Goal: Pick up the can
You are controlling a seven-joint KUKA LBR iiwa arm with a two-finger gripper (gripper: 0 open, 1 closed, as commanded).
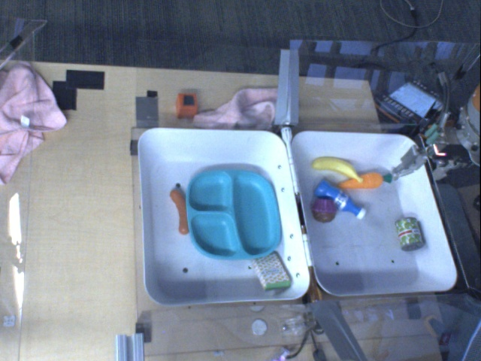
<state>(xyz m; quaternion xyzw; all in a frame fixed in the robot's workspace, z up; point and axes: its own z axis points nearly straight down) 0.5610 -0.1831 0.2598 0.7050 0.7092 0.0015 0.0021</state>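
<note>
camera view: one can (pixel 409 233), two bins (pixel 150 201)

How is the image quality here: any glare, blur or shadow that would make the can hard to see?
Camera view: soft overall, with fine detail lost. The can in the right bin stays readable, evenly lit, its label blurred. White glare streaks the bench at the left edge. The gripper near the bin's upper right is small and smeared.

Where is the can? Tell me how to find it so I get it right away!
Look at the right-hand white bin, the one without the blue plate. Go to its right side, below the banana and carrot. The can sits there alone: a small, stubby cylinder with a green label, apart from the blue bottle nearer the middle.
</note>
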